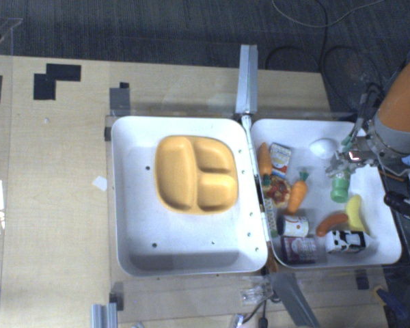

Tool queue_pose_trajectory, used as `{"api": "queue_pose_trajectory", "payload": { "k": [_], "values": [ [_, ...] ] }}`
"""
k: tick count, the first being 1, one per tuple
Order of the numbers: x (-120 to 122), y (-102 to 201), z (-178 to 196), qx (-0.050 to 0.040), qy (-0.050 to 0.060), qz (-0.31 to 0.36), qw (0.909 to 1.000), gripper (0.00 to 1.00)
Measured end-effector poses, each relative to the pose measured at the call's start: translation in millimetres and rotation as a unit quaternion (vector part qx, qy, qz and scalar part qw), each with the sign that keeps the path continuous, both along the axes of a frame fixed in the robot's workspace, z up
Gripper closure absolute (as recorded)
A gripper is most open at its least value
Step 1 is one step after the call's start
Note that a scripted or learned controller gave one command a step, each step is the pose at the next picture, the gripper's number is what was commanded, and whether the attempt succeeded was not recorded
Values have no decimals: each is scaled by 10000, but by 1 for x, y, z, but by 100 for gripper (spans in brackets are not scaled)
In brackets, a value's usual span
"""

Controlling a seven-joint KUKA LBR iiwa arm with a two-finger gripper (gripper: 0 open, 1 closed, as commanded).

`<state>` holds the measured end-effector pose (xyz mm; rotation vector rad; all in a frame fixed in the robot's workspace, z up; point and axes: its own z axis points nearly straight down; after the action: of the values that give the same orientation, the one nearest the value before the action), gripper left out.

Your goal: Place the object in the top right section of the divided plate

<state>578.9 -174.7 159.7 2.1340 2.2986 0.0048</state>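
Surface: two bins side by side. Hand over the right bin, near its far edge. Bottle just below the hand; banana and sausage nearer the camera; carrot to its left. Divided plate in the left bin, well apart.

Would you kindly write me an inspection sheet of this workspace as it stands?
Surface: wooden bench bearing two white bins.
Job's things: yellow divided plate in the left bin, sections bare.
Clutter: right bin holds a carrot, banana, green bottle, sausage, can, packets.
Grippers: gripper over the right bin, near the green bottle.
Cables: thin cable on the dark floor.
Surroundings: black tape marks on the bench.
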Motion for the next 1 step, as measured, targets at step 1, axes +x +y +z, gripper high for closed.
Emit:
{"api": "queue_pose_trajectory", "payload": {
  "k": [1],
  "values": [
    [-11, 76, 55, -2, -8, 1024, 9947, 100]
  ]
}}
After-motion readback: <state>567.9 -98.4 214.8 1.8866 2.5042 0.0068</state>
